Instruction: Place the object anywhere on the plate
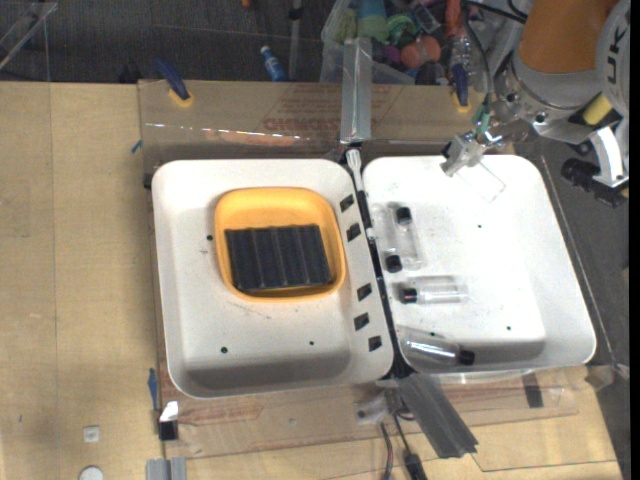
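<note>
A: Where do we stand with the task?

B: At the start, as we judge it. The plate (232, 208), yellow-orange with a dark ribbed insert (278, 258), sits in the left bin (180, 348). Nothing rests on it besides that insert. Every loose object lies in the right bin (520, 268), so the pick, the carry across the divider (362, 258) and the release all remain.

A: Which object do we mean?

B: We cannot say which one is intended. We see small clear tubes with dark caps: one upright-looking tube (402, 220) near the divider, a dark cap (393, 263) just below it, a vial (432, 292) lying on its side, and another tube (432, 350) at the bin's near edge. All look transparent and slim, hard to tell from the white floor; we judge them likely to roll.

A: And the gripper?

B: The gripper (466, 151) hangs over the far edge of the right bin, well apart from the tubes and from the plate. Nothing shows between its tips. Whether it is spread or closed we cannot tell; it is too small and blurred.
</note>
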`<state>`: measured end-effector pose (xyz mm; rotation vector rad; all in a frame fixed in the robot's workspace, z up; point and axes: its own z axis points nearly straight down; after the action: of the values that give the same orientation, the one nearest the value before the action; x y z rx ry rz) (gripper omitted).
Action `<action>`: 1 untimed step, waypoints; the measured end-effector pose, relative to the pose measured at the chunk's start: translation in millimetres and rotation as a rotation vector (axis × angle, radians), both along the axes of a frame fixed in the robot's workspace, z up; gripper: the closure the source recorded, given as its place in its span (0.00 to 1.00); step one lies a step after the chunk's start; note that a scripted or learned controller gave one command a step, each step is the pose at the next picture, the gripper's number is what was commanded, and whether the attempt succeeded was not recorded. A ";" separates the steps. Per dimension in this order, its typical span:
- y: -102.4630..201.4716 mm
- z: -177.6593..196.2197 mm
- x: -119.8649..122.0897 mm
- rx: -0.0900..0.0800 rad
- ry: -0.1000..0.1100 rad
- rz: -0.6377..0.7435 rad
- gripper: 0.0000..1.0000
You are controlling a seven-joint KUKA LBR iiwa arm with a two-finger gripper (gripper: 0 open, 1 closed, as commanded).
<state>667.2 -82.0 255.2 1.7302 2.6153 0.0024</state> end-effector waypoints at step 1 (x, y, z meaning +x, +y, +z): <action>-4.0 25.2 0.5 0.000 0.000 0.207 1.00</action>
<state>667.7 -86.1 280.5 1.4499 2.7803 0.0033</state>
